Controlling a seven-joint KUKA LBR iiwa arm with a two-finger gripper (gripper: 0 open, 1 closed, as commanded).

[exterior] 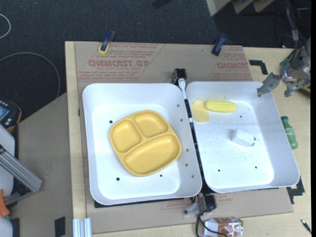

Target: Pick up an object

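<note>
The corn cob (220,106) lies at eleven o'clock in the right bin (276,174); light, stiff and ribbed, it is best pinched across its middle. The gripper (269,85) hangs empty at one o'clock, its opening not discernible.

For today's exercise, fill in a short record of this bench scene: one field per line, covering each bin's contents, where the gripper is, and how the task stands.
left bin: one yellow divided plate with three compartments, lying flat
right bin: yellow corn cob beside a flat yellow piece near the far left corner; small white object near the middle
gripper: over the right bin's far right corner, nothing seen between its jaws
task status: no object picked up yet
</note>
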